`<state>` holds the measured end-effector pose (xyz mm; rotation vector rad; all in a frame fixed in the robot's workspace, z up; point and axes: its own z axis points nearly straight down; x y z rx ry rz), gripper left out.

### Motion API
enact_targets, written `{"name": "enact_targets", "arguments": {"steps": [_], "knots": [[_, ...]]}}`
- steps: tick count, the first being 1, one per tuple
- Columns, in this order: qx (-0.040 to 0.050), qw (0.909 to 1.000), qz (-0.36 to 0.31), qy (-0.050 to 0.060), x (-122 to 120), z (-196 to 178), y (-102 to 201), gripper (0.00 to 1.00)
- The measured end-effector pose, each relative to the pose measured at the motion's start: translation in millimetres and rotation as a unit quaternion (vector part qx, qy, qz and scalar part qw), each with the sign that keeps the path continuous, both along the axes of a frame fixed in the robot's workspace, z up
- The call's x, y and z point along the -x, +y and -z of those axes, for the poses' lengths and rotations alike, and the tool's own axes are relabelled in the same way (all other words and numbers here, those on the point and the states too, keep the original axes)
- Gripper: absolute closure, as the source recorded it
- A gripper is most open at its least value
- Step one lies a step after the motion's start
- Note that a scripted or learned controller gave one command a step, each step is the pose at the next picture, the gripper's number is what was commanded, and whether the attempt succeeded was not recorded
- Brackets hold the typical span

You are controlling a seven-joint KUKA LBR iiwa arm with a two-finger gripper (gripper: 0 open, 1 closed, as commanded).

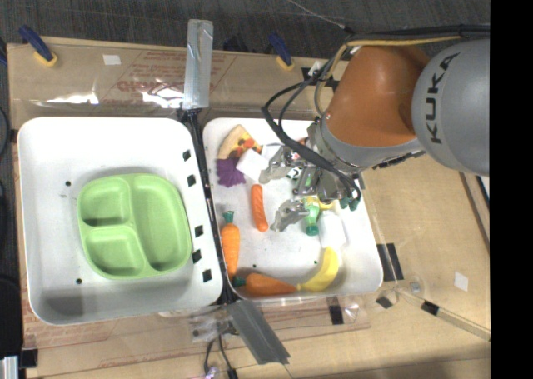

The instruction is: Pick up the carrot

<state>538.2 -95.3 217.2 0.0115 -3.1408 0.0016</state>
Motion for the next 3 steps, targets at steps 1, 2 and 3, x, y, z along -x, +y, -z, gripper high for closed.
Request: {"name": "enact_targets", "arguments": {"steps": [1,2,3], "knots": [[-0.0012,0.9980,0.063,0.003,29,98,3,0.00],[0.0013,0.9672,0.254,-0.001,31,125,0,0.00],[0.0001,0.9683,0.250,-0.001,29,115,2,1.00]]}}
